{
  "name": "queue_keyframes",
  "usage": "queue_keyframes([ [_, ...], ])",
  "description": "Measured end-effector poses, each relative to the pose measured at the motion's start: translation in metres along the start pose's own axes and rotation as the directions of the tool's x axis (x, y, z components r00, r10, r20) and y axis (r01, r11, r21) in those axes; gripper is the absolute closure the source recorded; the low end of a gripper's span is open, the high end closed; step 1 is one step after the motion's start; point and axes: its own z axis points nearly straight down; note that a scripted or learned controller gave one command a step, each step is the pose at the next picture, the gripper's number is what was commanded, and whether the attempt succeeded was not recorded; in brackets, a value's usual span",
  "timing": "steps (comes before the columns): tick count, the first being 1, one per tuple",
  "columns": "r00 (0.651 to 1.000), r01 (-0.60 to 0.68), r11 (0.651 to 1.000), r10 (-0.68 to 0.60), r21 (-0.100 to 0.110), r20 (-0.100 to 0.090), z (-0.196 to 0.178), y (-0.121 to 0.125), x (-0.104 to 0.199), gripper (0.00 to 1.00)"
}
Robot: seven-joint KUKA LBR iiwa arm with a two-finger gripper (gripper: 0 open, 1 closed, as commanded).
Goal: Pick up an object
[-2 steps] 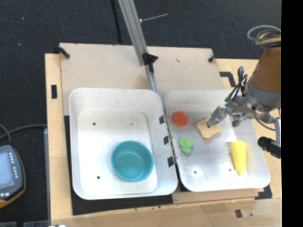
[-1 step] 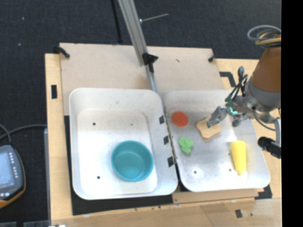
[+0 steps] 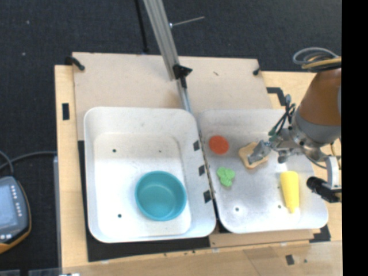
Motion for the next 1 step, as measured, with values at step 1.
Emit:
queue_keyframes([
  [1,1.0,-0.001,1.0,0.001,0.005,0.0,0.0597,0.0045,-0.0062,0.0],
])
